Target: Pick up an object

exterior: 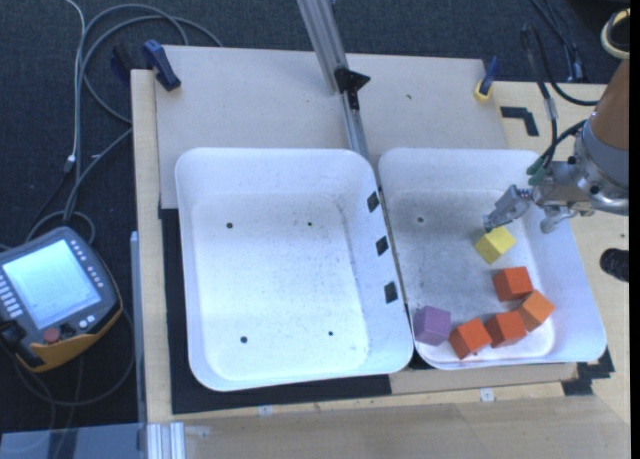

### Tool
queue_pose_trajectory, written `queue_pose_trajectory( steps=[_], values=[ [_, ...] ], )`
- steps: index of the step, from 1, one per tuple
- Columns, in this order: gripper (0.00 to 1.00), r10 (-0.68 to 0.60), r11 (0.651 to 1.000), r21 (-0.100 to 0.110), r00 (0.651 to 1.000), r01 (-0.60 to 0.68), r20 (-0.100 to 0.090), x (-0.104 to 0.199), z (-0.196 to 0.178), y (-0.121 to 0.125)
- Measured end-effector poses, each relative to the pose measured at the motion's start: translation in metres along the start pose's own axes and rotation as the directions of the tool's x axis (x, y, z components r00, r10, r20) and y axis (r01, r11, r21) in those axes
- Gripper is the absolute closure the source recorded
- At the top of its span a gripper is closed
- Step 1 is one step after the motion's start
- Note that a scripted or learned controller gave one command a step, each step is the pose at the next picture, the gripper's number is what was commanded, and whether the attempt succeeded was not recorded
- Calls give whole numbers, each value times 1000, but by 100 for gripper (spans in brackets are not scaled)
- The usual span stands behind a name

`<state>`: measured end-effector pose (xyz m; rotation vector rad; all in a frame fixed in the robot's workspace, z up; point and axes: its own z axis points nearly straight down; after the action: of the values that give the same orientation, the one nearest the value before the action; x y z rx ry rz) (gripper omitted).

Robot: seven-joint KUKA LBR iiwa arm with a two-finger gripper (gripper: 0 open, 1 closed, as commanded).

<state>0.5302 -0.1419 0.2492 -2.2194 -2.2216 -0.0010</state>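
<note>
Two shallow white plastic bins with rounded corners and faintly speckled floors sit side by side on a pale wooden bench (250, 87). The left bin (200, 177) shows small dark dots on its floor. The right bin (440, 162) holds six small blocks with matte faces. A yellow cube (495, 243) lies tilted near the bin's middle right. An orange cube (512, 282) rests just below it, and three more orange cubes (505, 327) curve in a touching row along the near right rim. A purple cube (432, 324) sits at the near left corner, just beside that row.

My gripper (503, 211) enters from the right, metallic grey, its tip slanting down toward the yellow cube. The tip stands just above and beside that cube's upper edge; I cannot tell whether they touch, nor how my fingers are set. Nothing is seen held.

A grey aluminium rail (320, 17) runs diagonally from the top to the gap between the bins. A teach pendant (50, 292) with a lit screen lies at far left.
</note>
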Motion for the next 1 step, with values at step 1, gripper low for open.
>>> queue_pose_trajectory(
  steps=[1],
  values=[
    [0, 2, 1000, 8, 1000, -2, -1, -41, 154, 17]
  ],
)
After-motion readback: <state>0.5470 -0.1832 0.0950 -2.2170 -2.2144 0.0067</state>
